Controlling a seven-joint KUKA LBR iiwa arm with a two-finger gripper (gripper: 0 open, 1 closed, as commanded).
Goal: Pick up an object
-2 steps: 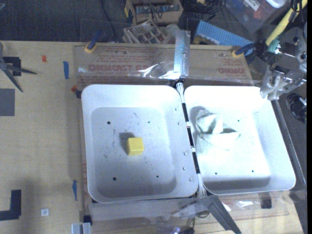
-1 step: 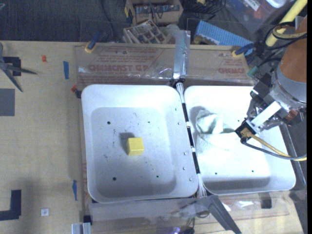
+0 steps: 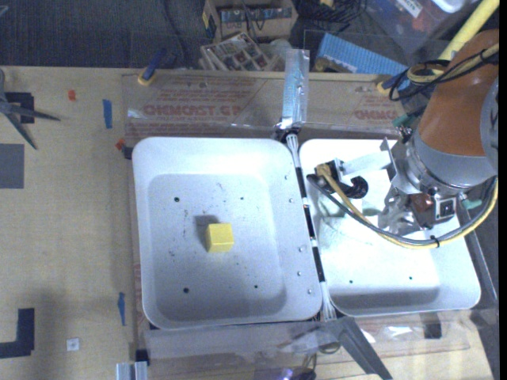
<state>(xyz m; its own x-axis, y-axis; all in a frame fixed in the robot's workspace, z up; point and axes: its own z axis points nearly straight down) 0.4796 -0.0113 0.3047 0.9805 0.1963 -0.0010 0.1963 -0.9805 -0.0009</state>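
— Where was the yellow block (image 3: 219,237)?
— In the left bin (image 3: 158,165), well off from the gripper (image 3: 400,212), which hung over the right bin (image 3: 451,287).
— Holding anything?
— Couldn't tell.

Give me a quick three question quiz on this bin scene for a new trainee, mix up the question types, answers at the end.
1. True or false: the yellow block lies in the right bin.
2. Multiple choice: the arm is above which bin? A) left bin B) right bin C) neither
3. Fill in: the block's colour is ____.

Key: 1 false, it lies in the left bin. 2 B. 3 yellow.
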